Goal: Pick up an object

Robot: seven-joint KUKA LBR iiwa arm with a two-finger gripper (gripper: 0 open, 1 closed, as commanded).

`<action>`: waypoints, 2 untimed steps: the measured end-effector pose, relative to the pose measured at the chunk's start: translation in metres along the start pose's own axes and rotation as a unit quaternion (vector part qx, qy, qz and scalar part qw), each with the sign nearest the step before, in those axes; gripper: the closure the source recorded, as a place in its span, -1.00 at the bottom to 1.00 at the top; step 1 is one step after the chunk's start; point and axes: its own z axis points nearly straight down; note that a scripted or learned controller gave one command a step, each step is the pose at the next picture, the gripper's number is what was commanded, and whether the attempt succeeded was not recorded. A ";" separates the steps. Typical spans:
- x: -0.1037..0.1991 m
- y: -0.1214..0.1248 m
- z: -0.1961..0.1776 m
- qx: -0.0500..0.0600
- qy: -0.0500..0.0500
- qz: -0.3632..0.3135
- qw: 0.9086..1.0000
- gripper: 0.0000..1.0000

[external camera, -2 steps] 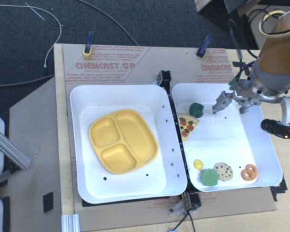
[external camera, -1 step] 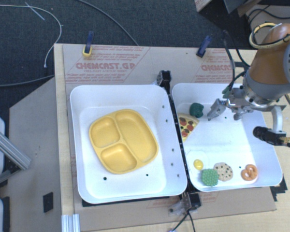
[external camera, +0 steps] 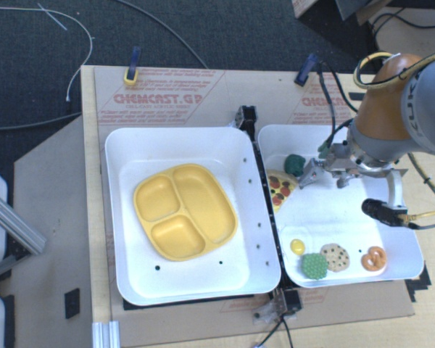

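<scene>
Divided tray (external camera: 185, 211) in left bin (external camera: 123, 151); small toys, perhaps food, in right bin (external camera: 402, 267).

Red print reading "CHEMCAST GP" runs across the brown sheet (external camera: 175, 91) covering the surface, well left of the pincer (external camera: 313, 172). The same print repeats faintly above the pincer, too cut off to read whole.

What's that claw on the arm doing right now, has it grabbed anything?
Gripper: it sits over the right bin beside the dark green toy, with nothing visibly between its fingers; open or shut cannot be told.
</scene>
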 end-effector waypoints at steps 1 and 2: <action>0.000 0.000 0.034 -0.001 0.000 0.001 1.000 -1.00; 0.001 0.001 0.021 -0.003 0.000 0.001 1.000 1.00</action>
